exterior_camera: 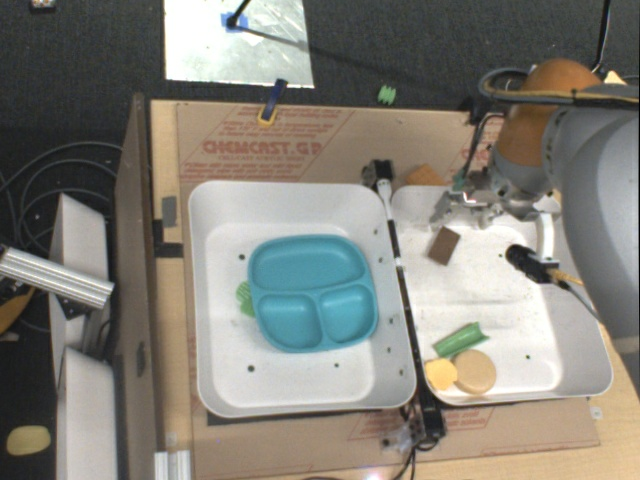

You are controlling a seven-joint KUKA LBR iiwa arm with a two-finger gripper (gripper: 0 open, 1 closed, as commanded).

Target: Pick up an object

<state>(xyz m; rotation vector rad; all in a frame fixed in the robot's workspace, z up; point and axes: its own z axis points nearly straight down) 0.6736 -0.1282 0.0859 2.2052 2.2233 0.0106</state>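
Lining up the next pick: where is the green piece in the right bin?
In the camera view, the green piece lies at the near end of the right bin, just above the yellow disc and tan disc.

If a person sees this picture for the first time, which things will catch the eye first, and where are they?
The eye goes first to the blue divided plate, which lies in the middle of the left bin. Next is the grey arm with its orange band, reaching in from the right so that the gripper hangs over the far part of the right bin, just above a small brown block. A green piece and two yellowish round pieces lie at that bin's near edge.
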